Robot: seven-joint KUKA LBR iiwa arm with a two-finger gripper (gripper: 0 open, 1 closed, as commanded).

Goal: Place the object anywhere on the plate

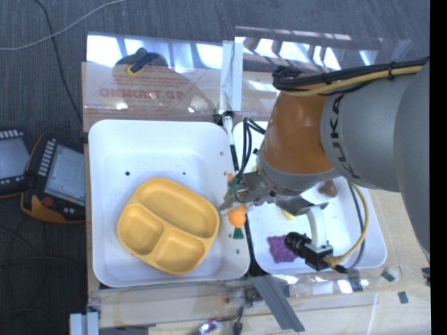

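A yellow plate (167,223) with three compartments lies in the left bin (119,145). My gripper (236,202) hangs under the orange wrist band, right over the wall between the two bins. A small orange object (237,216) with a green end (237,233) sits between the fingers, so the gripper is shut on it. The object is just off the plate's right rim, a little to its right. The arm's bulk hides most of the fingers.
In the right bin (374,250) lie a purple object (281,248) near the front and a tan object (327,186) partly under the arm. A black-and-white fitting with a yellow cable (312,246) hangs from the arm over that bin. A pendant (54,180) lies left of the bench.
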